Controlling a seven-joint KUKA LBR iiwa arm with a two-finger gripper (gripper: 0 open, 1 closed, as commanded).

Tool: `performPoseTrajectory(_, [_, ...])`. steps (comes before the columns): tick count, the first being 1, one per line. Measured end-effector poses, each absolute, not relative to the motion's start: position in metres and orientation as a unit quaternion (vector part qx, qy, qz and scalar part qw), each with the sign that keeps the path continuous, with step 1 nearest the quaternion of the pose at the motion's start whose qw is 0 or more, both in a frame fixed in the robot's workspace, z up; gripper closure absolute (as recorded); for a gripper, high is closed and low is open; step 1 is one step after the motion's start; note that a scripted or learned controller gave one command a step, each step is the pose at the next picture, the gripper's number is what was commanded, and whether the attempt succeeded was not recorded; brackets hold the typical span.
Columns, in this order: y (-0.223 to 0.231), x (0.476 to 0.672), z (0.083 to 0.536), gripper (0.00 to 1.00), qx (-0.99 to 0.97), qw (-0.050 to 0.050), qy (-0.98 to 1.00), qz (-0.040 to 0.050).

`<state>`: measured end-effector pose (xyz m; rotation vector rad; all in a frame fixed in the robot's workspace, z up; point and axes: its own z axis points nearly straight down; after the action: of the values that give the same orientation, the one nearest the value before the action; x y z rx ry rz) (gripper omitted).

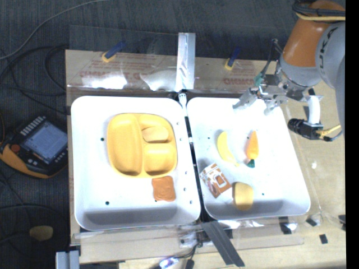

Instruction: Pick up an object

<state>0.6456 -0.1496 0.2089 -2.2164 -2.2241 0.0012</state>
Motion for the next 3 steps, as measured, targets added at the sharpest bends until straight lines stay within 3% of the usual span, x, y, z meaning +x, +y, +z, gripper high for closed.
performPoseTrajectory(1, [-0.125, 0.634, 0.096, 0.00, -0.585, 0.000, -0.811, -0.0003])
performPoseTrajectory(2, [-0.107, 0.599, 0.090, 0.00, -0.500, -0.008, -0.866, -0.0013])
performPoseTrajectory(3, [-0.106, 0.600, 0.101, 1.00, -0.500, -0.008, -0.866, -0.0037])
